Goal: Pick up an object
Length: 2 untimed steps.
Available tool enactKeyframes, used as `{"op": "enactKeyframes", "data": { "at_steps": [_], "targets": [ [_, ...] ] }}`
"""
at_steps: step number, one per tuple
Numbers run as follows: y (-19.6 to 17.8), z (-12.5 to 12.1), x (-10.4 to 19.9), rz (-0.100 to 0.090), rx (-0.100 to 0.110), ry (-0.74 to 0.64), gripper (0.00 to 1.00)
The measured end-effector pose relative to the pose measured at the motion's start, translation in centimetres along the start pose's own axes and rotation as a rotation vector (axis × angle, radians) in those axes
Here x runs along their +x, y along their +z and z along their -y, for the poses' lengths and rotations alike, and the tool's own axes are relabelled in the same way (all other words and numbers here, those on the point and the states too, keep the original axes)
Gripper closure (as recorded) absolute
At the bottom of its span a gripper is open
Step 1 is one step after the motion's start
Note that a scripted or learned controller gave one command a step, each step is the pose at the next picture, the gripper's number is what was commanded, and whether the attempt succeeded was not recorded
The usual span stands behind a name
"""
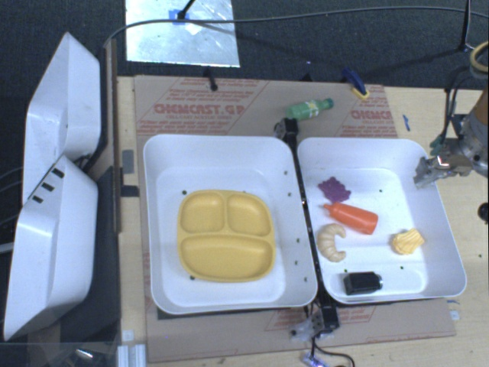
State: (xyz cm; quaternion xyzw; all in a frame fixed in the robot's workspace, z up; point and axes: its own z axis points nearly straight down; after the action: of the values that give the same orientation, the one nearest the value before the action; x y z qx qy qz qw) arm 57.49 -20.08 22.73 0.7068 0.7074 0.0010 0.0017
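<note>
Hovering claw at right bin's far right rim

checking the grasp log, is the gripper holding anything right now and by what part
Nothing is held. The gripper sits at the right bin's right rim, apart from the toys.

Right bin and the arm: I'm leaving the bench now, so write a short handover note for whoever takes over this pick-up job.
Hand: at the right bin's far right rim, above the wall, holding nothing that I can see.
In the right bin: purple grapes, orange carrot, croissant, yellow corn piece, black block.
Left bin: yellow divided plate.
Green bottle lies on the bench behind the bins.
Done: nothing picked yet.
Left: bring the hand down onto one item and lift it.
</note>
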Motion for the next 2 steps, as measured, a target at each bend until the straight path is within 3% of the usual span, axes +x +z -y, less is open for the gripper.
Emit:
{"op": "enactKeyframes", "data": {
  "at_steps": [2],
  "targets": [
    [0.3, 1.9, 9.4, -0.001, 0.003, -0.003, 1.00]
  ]
}}
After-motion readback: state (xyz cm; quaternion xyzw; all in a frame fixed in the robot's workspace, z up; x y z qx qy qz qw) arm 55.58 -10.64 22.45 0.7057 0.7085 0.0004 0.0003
